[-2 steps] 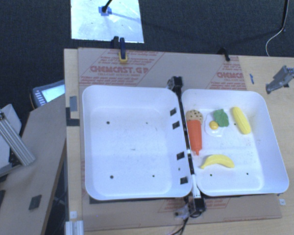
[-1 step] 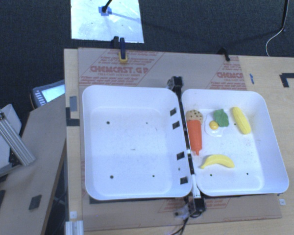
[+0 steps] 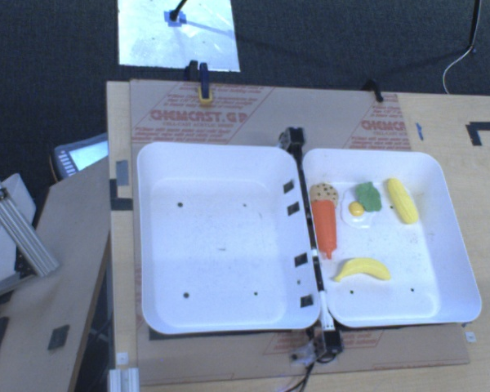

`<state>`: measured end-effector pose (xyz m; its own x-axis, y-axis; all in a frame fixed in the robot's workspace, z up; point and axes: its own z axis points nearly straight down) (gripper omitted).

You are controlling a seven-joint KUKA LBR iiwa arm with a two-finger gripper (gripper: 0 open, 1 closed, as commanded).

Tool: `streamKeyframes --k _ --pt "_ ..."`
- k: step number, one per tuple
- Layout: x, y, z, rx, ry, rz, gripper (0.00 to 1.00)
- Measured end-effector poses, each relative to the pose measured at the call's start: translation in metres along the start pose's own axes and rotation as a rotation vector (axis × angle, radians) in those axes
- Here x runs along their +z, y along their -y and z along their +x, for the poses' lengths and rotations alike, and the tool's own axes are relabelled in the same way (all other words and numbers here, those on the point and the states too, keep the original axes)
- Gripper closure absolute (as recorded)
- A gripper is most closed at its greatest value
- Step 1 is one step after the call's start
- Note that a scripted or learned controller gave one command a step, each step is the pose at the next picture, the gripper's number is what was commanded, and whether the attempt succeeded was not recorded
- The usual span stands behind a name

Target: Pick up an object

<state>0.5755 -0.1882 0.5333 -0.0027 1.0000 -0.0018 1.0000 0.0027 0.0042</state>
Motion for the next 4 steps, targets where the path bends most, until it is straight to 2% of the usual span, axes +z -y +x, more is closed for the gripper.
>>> streamKeyframes --k 3,4 --pt "0.000 0.000 0.000 0.000 0.000 0.000 0.00" --pt "0.354 -0.015 0.003 0.001 -0.004 0.010 0.00"
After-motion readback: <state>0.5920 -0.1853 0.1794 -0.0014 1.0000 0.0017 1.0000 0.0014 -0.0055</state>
